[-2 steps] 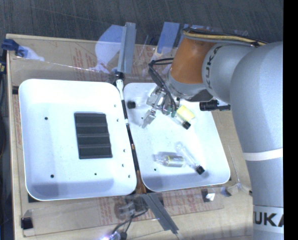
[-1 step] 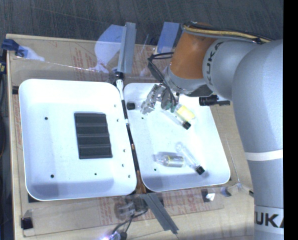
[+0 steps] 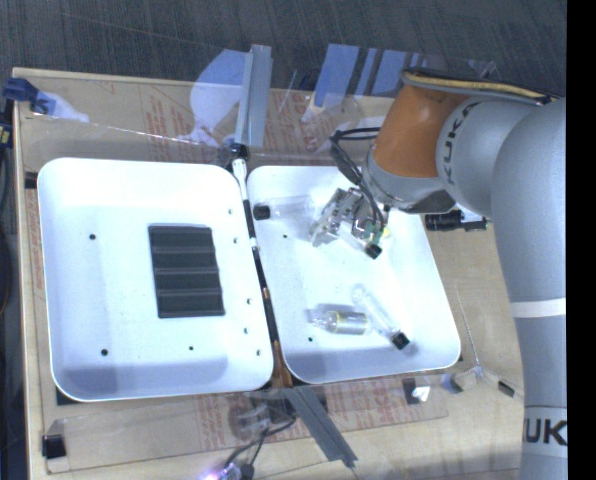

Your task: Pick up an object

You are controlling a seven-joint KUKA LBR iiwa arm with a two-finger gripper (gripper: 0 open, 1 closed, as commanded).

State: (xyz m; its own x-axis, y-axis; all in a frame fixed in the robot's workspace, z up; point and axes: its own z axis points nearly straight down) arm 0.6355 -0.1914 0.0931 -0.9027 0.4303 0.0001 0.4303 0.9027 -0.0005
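Jaws hang over the right bin [image 3: 433, 268]; whether they are parted I cannot tell. Nothing seems lifted yet: clear tubes [image 3: 363, 316] lie untouched below.

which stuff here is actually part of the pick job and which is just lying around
Part of the job:
- end effector, over the right bin
- clear tube with black cap
- small clear vial
- clear item with black cap

Just lying about:
- black ribbed block in the left bin
- blue clip on the bench edge
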